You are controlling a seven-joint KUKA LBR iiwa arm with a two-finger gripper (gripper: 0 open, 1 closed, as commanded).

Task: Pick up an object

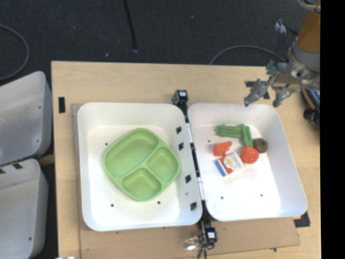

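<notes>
Two-finger gripper [267, 95] hangs over the right white bin's [280, 198] far rim, fingers spread apart, nothing between them. Below it, near that bin's far side: green ridged plastic piece [234, 131], orange wedge [221, 148], round red-orange ball [249, 155], small brown round object [261, 144], small white-and-blue carton [230, 163]. Green three-compartment plastic tray [141, 164] lies in the left white bin [89, 209].

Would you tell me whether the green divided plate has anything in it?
Empty: the green plate shows three bare compartments; the toys sit in the right bin.
</notes>
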